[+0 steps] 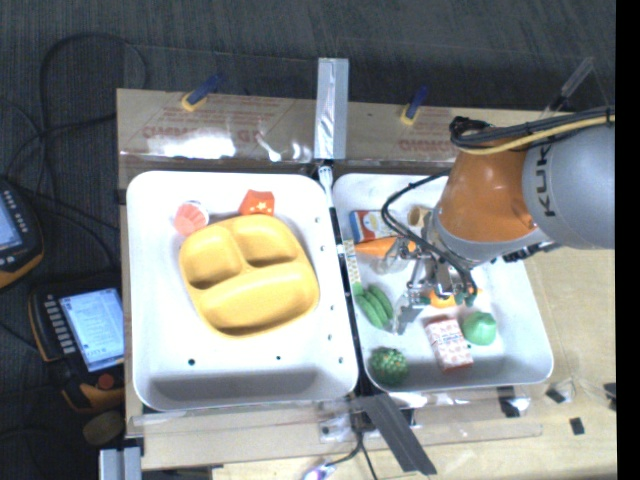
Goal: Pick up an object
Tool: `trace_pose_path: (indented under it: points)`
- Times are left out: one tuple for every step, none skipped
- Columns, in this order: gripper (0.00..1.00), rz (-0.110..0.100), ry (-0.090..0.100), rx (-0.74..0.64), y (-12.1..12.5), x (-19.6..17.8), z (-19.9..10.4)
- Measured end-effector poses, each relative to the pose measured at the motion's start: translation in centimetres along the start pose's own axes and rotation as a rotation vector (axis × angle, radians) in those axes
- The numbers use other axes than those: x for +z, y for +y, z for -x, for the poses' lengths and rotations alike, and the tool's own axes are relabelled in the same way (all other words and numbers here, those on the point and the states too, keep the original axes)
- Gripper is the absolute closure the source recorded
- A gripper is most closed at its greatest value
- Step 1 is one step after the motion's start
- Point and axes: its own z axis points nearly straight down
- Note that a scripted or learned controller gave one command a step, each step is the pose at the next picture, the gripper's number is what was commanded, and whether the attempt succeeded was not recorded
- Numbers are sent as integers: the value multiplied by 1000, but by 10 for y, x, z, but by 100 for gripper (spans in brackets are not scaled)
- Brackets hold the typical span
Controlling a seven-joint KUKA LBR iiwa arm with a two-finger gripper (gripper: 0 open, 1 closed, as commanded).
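My gripper [422,300] hangs low in the right bin [520,298], below the orange wrist band. It is open, and I see nothing held between its fingers [406,310]. A green pea pod [375,306] lies just left of the gripper. A red and white packet [447,341] and a green ball [481,328] lie just below and to the right of it. A dark green round fruit [390,365] sits at the bin's front. An orange carrot-like piece [374,249] and an orange carton [368,225] lie at the back left, and the arm partly hides a small yellow-orange item [462,290].
The left bin [150,298] holds a large yellow divided plate [250,271], with a red block [258,204] and a pink and white piece [190,214] behind it. The divider [343,268] between the bins runs just left of the pea pod. Black cables loop over the arm.
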Motion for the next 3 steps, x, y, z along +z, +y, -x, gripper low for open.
trace_pose_path:
  points:
    - [0,-1,-3,-18,-32,-1,-48]
    - [0,0,0,-11,-13,0,-15]
    - [0,-2,-8,-144,-8,-1,-40]
